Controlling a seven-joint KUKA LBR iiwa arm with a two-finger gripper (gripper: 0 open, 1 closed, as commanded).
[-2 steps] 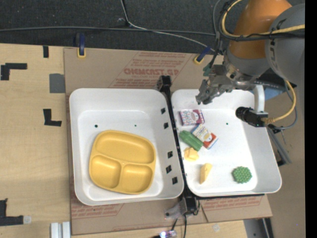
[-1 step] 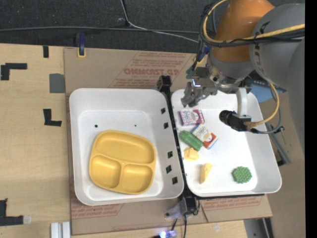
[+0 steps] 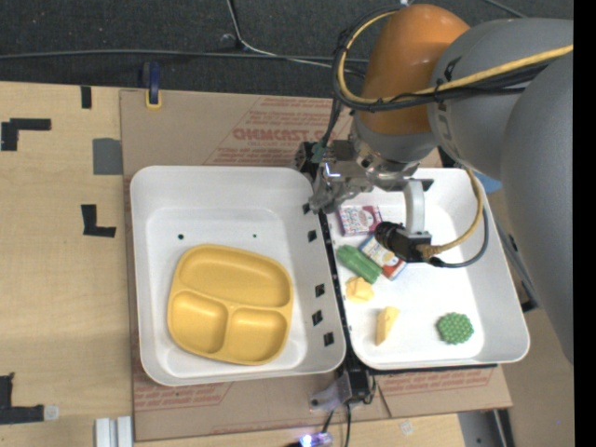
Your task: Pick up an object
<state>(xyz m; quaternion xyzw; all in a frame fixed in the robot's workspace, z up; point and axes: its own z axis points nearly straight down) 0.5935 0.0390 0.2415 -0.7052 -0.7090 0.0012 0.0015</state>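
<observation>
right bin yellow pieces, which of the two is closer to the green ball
The wedge-shaped yellow piece, lying toward the bin's front edge with only bare floor between it and the green ball. The other yellow piece lies farther back-left, by the green block.

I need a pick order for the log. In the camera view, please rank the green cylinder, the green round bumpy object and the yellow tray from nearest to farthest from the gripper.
From the gripper:
1. Green cylinder, right bin, just below it.
2. Green round bumpy object, right bin's lower right.
3. Yellow tray, left bin.
</observation>
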